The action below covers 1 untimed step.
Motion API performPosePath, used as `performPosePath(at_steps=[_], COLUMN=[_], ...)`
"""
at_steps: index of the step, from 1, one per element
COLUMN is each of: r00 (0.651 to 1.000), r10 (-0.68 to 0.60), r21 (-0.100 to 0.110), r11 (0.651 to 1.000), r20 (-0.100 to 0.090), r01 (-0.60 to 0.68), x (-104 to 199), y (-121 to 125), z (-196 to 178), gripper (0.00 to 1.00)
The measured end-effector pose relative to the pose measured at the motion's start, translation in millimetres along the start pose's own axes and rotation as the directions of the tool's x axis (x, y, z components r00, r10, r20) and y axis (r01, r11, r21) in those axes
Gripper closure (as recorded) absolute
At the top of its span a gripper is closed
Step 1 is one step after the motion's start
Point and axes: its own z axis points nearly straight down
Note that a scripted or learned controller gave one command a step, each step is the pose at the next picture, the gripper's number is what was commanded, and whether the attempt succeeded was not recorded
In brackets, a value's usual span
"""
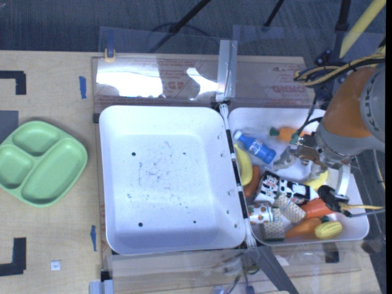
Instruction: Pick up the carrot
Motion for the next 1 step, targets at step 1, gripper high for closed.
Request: performPosePath(at_steps=[1], r00=[0.986], r10=[-0.165], r21=[-0.004], r11=[0.986], r20=[0.001], r01=[0.165], x=[-7.3], y=[50.3], z=[-40.8], gripper=[0.0])
